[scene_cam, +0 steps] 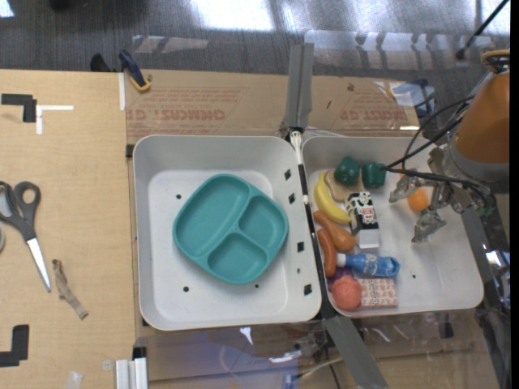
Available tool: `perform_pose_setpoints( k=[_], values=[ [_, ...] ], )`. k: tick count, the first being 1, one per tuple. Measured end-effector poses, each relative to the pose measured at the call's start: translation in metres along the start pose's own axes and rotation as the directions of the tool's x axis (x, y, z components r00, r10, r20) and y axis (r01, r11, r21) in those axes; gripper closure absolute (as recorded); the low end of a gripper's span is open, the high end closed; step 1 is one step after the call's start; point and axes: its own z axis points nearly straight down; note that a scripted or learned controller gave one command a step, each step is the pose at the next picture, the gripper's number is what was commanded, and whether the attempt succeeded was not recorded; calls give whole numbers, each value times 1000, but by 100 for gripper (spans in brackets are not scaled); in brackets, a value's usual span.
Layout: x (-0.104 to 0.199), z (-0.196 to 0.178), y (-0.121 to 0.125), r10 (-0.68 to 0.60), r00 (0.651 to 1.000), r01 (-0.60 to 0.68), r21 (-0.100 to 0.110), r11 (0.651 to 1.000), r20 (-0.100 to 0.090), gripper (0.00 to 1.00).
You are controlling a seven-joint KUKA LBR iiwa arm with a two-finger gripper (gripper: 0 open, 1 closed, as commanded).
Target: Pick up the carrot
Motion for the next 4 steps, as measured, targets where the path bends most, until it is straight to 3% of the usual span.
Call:
perform_pose_setpoints(
  k=[1, 2, 3, 4],
  values=[
    [-63, -2, -17, -18, 1000, 18, 2, 1000, 3, 0],
    [-66, -14, -17, -15, 1000, 15, 5, 1000, 12, 100],
    [57, 0, 15, -224, 975, 224, -2, 975, -3, 100],
    [57, 0, 15, -225, 974, 225, -2, 974, -2, 0]
  ],
)
